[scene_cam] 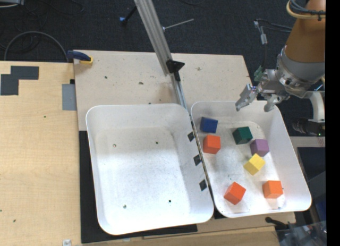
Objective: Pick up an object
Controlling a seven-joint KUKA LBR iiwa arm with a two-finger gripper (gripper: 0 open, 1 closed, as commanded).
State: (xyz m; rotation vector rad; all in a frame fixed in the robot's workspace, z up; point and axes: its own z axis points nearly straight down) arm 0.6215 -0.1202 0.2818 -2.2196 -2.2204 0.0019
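Several small cubes lie in the right bin [297,173]: a blue one [209,125], a red-orange one [212,144], a dark green one [243,135], a purple one [259,146], a yellow one [254,163], and two orange ones [235,192] [272,189] near the front. My gripper [257,102] hangs above the bin's far rim, up and to the right of the green cube. Its two fingers [244,100] stand apart, open, with nothing between them.
The left bin [101,149] lies beside the right one, with black clips on the shared wall [197,160]. A slanted aluminium post [156,32] rises behind the bins. A wooden board [32,154] covers the left side.
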